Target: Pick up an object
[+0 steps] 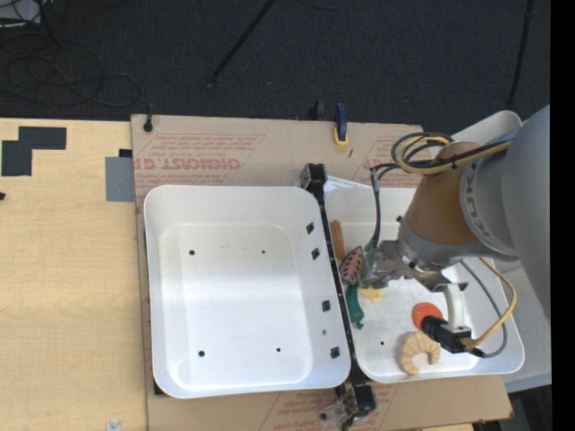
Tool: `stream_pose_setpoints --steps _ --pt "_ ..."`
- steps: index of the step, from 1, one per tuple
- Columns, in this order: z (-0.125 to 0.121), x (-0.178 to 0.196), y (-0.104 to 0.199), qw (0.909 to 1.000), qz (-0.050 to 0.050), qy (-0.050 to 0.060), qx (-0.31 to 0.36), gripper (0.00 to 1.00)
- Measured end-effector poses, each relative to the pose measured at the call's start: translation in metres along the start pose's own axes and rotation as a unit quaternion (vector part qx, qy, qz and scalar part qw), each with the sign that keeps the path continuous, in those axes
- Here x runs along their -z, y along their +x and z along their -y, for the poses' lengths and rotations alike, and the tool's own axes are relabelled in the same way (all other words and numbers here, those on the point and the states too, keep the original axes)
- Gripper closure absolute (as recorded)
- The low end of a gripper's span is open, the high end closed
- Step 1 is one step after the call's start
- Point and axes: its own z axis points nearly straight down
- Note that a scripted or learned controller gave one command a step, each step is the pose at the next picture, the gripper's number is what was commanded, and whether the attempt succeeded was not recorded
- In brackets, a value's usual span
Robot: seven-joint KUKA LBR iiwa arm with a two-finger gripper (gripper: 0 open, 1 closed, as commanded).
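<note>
Two white bins (pixel 235 287) on bench (pixel 63 268)

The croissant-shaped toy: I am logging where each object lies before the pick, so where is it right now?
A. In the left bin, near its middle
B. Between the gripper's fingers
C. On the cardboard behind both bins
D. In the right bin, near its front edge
D: the croissant-shaped toy lies on the floor of the right bin, close to its front rim and apart from the gripper, which is further back in that bin.
</note>
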Motion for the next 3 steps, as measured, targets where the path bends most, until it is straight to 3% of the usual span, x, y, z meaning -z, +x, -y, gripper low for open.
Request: stream_pose_setpoints --steps 1,2,3 --pt "0.066 0.001 -0.019 1.0 0.0 -0.002 -0.002 1.0" --pt "0.042 0.08 -0.007 1.0 -0.001 0.003 0.0 1.0" --pt "0.083 -0.007 -0.003 1.0 -0.002 0.006 -0.002 1.0"
